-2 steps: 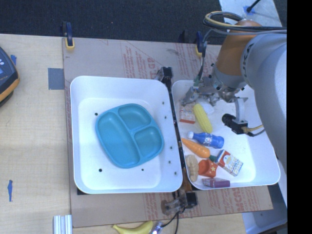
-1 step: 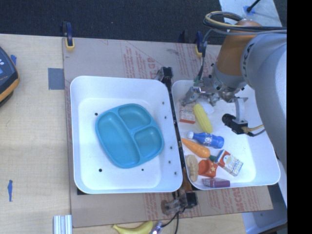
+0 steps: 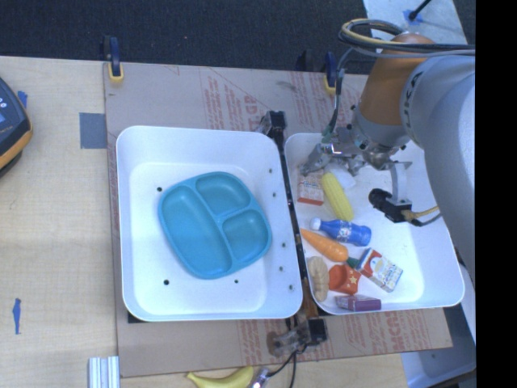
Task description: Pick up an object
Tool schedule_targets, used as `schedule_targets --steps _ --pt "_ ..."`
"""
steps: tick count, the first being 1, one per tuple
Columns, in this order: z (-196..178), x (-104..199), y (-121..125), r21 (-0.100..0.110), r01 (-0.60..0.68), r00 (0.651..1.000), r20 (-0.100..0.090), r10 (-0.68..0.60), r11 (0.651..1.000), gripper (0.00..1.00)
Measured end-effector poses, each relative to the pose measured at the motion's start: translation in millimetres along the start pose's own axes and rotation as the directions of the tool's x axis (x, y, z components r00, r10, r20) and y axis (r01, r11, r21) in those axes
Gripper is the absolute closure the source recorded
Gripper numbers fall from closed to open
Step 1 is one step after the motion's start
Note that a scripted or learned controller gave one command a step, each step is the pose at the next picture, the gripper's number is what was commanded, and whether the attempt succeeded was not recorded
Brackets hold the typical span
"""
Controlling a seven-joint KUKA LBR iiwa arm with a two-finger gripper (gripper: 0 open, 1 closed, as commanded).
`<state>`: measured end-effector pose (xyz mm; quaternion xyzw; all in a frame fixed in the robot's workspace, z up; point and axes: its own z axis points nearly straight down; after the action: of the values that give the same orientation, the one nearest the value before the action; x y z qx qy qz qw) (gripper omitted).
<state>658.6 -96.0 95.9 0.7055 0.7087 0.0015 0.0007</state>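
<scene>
nothing has been lifted yet, as far as this moment shows. the gripper (image 3: 335, 158) sits low over the far end of the right bin (image 3: 440, 253), with the grey arm (image 3: 436, 103) and its orange band above it, and whether it is spread or closed cannot be told from this angle; no object is visible in its grasp.

the likeliest target, judging by nearness, is the corn cob (image 3: 337, 196), which lies in the right bin just beside the gripper, on the near side of it. its long axis runs along the bin's length, slightly tilted, with the upper end toward the gripper and the lower end toward the blue bottle (image 3: 346, 232). a small red-and-white packet (image 3: 310, 191) lies just beside the cob on its left.

further down the same bin lie an orange carrot (image 3: 325, 246), a red item (image 3: 345, 279), a small carton (image 3: 383, 271) and a purple tube (image 3: 359, 303), crowded together. the left bin (image 3: 137, 217) holds a blue divided plate (image 3: 214, 225).

the whole of the pick seems left to do: settling on an object, closing and raising.
</scene>
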Motion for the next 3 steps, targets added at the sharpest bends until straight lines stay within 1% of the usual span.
schedule_targets --steps 1,2,3 --pt "-0.3 1.3 -3.4 -0.003 -0.001 1.0 0.002 0.001 1.0 0.0" --pt "-0.5 2.7 -17.2 -0.005 -0.002 1.0 0.003 0.002 1.0 0.0" --pt "-0.5 -12.1 -27.8 -0.003 0.0 1.0 0.0 0.0 1.0 0.0"
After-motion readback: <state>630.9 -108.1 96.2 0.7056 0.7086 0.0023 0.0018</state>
